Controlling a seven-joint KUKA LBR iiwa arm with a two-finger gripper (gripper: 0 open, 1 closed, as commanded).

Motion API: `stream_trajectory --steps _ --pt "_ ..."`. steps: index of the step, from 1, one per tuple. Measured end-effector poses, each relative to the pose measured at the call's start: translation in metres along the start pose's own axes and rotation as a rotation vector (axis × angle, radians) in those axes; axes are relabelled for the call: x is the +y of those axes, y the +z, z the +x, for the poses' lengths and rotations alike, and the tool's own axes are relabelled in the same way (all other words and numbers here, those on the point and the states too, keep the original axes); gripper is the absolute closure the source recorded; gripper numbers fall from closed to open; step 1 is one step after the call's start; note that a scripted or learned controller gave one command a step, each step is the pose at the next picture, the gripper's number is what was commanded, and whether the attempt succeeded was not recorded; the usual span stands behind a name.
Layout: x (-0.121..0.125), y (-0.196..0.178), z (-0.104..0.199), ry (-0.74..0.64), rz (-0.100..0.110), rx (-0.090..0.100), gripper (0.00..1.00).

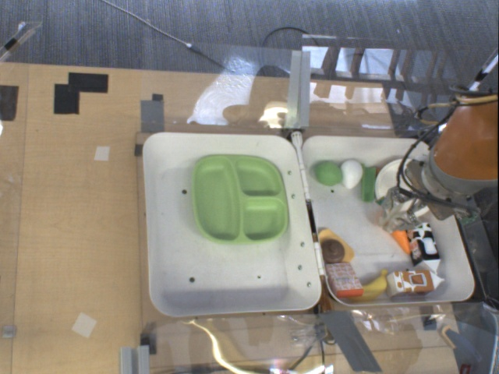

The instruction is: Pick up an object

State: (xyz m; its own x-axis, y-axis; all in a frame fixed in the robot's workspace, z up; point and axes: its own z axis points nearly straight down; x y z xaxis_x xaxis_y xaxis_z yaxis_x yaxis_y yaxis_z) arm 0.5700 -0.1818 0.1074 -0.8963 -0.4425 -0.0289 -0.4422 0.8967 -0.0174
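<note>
The right bin holds several small items. My gripper hangs low over its right half, just above a small orange piece. Beside that piece lies a black-and-white item. A brown and white carton, a yellow banana and a red box lie along the front wall. A brown round item sits near the divider. At the back are a green ball, a white egg shape and a green cylinder.
The left bin holds a green divided plate. The arm's orange band rises over the right bin's far right side. A metal post stands behind the divider between the bins.
</note>
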Motion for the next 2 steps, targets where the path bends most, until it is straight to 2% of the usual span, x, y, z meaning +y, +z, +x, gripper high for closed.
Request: stream_trajectory --steps 1,2 --pt "0.0 0.001 0.0 0.0 -0.001 0.001 0.0" --pt "0.014 0.017 -0.019 0.048 -0.007 0.015 0.0"
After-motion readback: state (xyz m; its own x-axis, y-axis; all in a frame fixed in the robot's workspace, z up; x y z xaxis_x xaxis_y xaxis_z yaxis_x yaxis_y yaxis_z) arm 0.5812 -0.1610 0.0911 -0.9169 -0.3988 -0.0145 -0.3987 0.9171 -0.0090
